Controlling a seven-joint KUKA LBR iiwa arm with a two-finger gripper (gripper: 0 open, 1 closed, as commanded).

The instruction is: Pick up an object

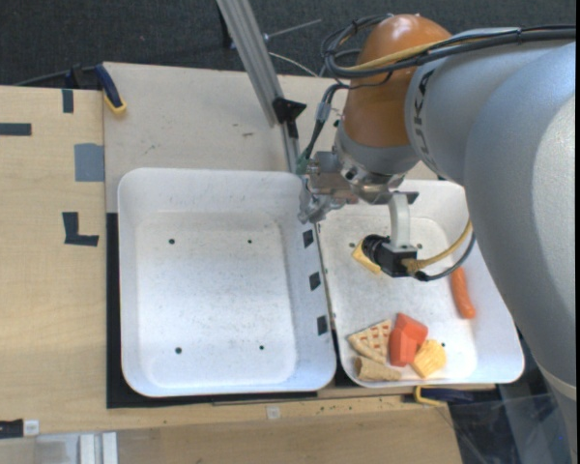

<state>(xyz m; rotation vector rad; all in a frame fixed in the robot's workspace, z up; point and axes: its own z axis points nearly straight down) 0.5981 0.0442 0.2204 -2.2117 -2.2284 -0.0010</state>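
In the right bin (483, 356) a small heap lies by the front wall: a tan waffle piece (370, 338), a red-orange block (407, 339), a yellow chunk (430, 360) and a beige cracker (377, 369). An orange carrot-like stick (462, 293) lies alone near the right wall. My gripper (314, 203) hangs at the back left corner of this bin, over the wall shared with the left bin, well behind the heap. I see nothing held in it. The wrist's orange band (391, 75) and grey housing hide the bin's back part.
The left bin (135, 259) lies beside the right one. A black part with a yellow cable (389, 257) hangs from the wrist over the right bin's middle. A slanted metal rail (256, 56) stands behind the bins. Blue tape marks (77, 228) lie on the bench at left.
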